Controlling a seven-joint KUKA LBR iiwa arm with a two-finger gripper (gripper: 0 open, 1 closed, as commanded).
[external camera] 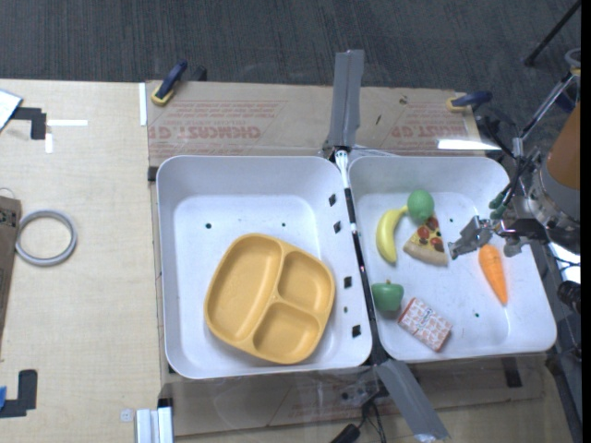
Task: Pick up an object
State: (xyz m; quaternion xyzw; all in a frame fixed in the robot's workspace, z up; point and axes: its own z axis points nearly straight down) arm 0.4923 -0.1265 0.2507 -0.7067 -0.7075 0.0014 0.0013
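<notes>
Carrot (493, 273) and pizza slice (427, 245) flanking hand (473, 238)

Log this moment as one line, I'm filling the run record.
hand: low in right bin, between pizza slice and carrot | holding: nothing seen | left bin: yellow tray

Both shallow bins, the left bin (185, 192) and the right bin (462, 178), look like smooth white plastic with a faint sheen. Well left of the claw (473, 236), the yellow divided plate (270, 297) reads as matt plastic. Behind the bins lies rough brown cardboard (249, 123), and the bench (83, 321) looks like pale, matt wood.
</notes>
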